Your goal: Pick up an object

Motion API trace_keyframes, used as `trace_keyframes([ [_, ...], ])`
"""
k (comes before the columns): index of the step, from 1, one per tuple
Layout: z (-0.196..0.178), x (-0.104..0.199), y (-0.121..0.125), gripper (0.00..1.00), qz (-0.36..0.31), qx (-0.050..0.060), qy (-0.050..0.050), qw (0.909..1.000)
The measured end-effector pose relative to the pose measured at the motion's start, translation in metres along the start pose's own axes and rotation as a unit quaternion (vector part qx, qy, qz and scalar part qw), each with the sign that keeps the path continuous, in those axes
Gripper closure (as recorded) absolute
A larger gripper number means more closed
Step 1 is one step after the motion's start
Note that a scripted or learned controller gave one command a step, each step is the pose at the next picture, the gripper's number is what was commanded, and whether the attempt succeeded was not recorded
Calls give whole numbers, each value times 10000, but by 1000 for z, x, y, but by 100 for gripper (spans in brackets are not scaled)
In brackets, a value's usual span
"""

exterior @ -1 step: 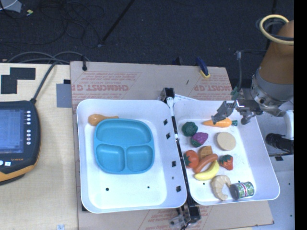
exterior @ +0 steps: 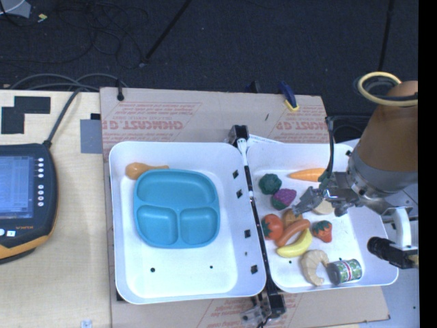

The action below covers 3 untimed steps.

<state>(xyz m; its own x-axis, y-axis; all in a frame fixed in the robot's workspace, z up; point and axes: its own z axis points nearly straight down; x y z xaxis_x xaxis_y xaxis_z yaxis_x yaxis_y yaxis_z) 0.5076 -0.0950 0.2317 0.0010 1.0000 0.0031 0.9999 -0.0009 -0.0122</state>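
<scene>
1. The worktop [exterior: 68, 265] carries two white bins side by side: the left bin [exterior: 130, 265] and the right bin [exterior: 273, 159].
2. In the left bin a blue divided plate [exterior: 176, 207] sits near the centre, with a small orange piece [exterior: 140, 170] at the plate's 11 o'clock, touching its rim.
3. The right bin holds a cluster of toy food: a dark green broccoli [exterior: 270, 182], a purple piece [exterior: 284, 197] just at its 5 o'clock, a carrot [exterior: 306, 175] at the bin's 12 o'clock, a red-orange pepper [exterior: 272, 225], a sausage [exterior: 295, 230], a banana [exterior: 295, 247] and a strawberry [exterior: 323, 231].
4. At the bin's 5 o'clock lie a beige piece [exterior: 313, 266] and a small tin [exterior: 346, 270], touching each other.
5. The gripper [exterior: 308, 201] hangs over the middle of the right bin, above the cluster (at the purple piece's 3 o'clock); whether its fingers are open or closed cannot be told, and nothing visibly sits between them
</scene>
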Motion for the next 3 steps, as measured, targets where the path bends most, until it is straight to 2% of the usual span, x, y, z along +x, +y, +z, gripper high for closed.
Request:
trace_keyframes([
  [1,-8,38,-34,0,-14,-29,-1,10000],
  [2,-17,35,-33,100,11,-25,-7,10000],
  [3,49,51,-33,100,-8,-6,-4,10000],
])
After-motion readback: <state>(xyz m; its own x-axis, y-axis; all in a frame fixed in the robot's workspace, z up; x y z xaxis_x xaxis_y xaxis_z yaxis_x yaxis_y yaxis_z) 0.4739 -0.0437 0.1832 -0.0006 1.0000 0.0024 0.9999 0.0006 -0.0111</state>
